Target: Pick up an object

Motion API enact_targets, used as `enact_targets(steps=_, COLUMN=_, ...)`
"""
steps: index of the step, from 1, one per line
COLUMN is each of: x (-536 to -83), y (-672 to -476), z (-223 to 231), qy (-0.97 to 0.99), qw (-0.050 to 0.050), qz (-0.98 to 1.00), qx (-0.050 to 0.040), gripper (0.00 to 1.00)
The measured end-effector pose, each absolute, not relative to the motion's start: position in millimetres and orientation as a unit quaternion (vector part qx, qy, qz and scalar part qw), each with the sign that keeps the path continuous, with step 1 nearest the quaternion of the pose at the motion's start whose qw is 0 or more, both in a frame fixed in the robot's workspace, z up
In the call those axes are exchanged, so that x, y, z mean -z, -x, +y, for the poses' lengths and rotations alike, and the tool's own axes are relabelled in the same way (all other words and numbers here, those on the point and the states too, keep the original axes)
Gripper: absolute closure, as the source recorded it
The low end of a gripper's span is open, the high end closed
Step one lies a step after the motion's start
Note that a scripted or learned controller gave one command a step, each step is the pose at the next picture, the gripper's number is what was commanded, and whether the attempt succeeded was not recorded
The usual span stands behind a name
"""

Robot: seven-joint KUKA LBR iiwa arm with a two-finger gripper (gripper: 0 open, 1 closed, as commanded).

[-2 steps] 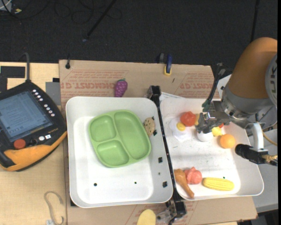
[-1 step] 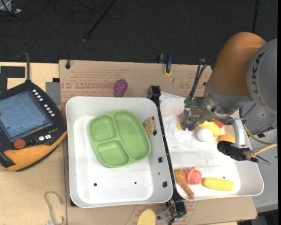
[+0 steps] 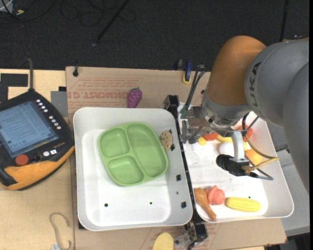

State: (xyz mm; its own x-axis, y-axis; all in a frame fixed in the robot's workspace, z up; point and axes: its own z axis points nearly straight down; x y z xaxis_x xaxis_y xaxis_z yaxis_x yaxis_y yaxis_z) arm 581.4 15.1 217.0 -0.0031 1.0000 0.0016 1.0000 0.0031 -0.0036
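Yellow plastic toy corn cob [image 3: 243, 204], lying near the right bin's [image 3: 281, 210] front edge, looks light, stiff and slippery, best pinched across its middle; the gripper's [image 3: 192, 132] state I cannot tell.

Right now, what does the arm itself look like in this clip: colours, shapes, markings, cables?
The arm is bulky, rounded and grey, with dark KUKA lettering partly visible on its shell. A glossy orange band wraps it above the wrist. Below sits a grey ring, then the dark metallic end effector, with a thin dark cable looping beside it.
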Motion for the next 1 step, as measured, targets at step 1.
enact_targets(steps=1, x=-238.0, y=-583.6, z=15.2, qy=0.708, qw=0.001, qz=-0.707, qx=-0.0002, gripper=1.0)
